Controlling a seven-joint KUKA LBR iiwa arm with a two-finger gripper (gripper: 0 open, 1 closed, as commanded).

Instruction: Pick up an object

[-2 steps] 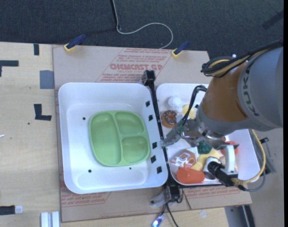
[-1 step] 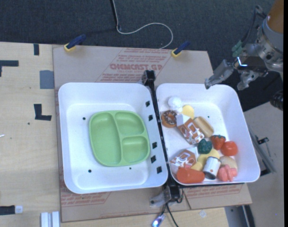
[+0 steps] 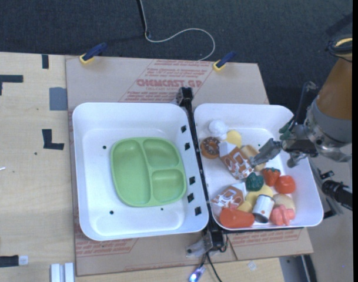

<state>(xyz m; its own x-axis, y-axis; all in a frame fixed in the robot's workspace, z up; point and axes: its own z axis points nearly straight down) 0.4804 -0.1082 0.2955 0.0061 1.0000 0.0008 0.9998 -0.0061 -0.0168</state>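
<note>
Gripper point(image 3: 264, 153) hovers just above orange packet point(image 3: 238, 162).

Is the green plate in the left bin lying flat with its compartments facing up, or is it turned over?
Facing up. The green plate lies flat in the left bin, and its three hollow compartments show.

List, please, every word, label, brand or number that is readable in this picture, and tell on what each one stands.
"CHEMCAST GP": red print, upside down, on the cardboard sheet behind the two white bins; the smaller red lines under it are too blurred to read.
Red-and-white snack packets in the right bin: the print is too small to read.
</note>
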